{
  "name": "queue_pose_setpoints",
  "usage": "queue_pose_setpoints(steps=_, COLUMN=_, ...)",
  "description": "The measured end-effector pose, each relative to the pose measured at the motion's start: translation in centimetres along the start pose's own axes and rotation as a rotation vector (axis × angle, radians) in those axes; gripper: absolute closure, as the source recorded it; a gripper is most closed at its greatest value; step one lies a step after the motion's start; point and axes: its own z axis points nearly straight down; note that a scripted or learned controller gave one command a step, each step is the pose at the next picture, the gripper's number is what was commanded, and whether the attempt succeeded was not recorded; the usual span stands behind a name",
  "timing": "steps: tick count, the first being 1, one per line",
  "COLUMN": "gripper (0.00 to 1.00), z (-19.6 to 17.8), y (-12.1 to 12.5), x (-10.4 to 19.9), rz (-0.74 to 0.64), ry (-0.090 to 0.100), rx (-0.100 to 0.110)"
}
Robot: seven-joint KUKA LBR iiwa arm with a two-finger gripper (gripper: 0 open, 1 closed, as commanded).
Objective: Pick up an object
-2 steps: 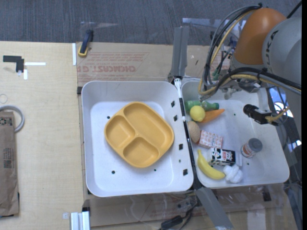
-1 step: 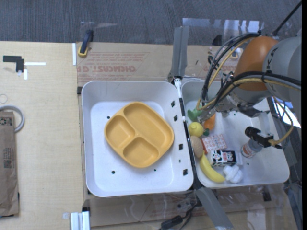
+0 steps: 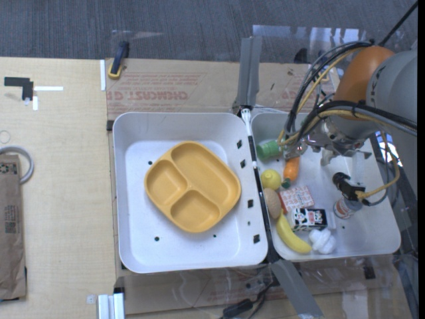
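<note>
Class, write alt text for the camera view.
A grey robot arm reaches over the right bin, which holds a banana, lemon, carrot and small cartons. The left bin holds a yellow divided plate.

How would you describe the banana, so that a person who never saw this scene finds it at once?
Look in the right white bin, the one crowded with small items beside the arm. Along its left wall near the front corner lies the banana. It is the long, curved yellow piece, unlike the small round yellow lemon further back.
</note>
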Motion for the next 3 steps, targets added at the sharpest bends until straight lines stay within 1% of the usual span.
queue_pose_setpoints(steps=1, gripper=0.00, z=0.0, y=-5.2, x=0.9, rz=-0.043, ry=0.000, rx=0.000)
queue_pose_setpoints(steps=2, gripper=1.00, z=-0.9, y=-5.2, x=0.8, rz=-0.039, ry=0.000, rx=0.001)
queue_pose_setpoints(steps=3, gripper=1.00, z=-10.0, y=-3.4, x=6.7, rz=-0.110, ry=0.000, rx=0.001)
